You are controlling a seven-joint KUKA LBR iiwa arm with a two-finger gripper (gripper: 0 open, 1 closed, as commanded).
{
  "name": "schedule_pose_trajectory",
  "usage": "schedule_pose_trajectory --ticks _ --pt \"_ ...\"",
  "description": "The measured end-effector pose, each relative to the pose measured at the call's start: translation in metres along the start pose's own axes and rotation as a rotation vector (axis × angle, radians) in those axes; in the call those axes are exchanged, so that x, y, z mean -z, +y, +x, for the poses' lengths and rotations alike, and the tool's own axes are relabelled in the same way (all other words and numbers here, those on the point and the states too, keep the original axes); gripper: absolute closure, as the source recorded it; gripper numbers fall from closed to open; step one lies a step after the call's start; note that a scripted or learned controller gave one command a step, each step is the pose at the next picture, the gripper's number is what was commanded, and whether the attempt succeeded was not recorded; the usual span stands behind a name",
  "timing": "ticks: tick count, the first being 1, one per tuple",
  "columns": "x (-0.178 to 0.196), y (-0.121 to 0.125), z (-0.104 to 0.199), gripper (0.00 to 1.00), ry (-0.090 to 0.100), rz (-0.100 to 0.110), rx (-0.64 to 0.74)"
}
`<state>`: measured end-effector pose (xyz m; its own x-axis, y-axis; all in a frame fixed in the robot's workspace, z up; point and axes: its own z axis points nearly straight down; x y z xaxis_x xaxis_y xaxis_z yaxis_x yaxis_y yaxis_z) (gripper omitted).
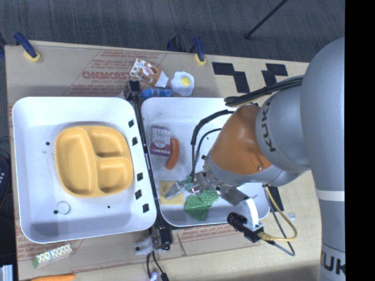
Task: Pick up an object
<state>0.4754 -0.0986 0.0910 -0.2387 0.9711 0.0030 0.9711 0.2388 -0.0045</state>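
Note:
The right bin point(153, 107) holds a small maroon and white packet point(160, 140), an orange sausage point(172, 154), a flat yellow piece point(170, 190) and a leafy green toy point(199, 205). My gripper point(195, 186) hangs low in the front part of this bin, under the orange wrist band. It is just above the green toy and right of the yellow piece. The wrist hides the part of the bin behind it.
The left bin point(23, 174) carries a yellow divided tray point(94, 160). Behind the bins on the cardboard lie a small carton point(144, 71), a blue item point(155, 92) and a toy fried egg point(183, 82). A wrapped item point(53, 254) lies at the front left.

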Motion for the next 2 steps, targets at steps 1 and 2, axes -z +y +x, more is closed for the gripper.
schedule_pose_trajectory --ticks 1,2 --pt "0.000 0.001 0.002 0.00 -0.001 -0.002 -0.012" --pt "0.001 0.024 -0.007 0.00 -0.002 -0.003 0.104"
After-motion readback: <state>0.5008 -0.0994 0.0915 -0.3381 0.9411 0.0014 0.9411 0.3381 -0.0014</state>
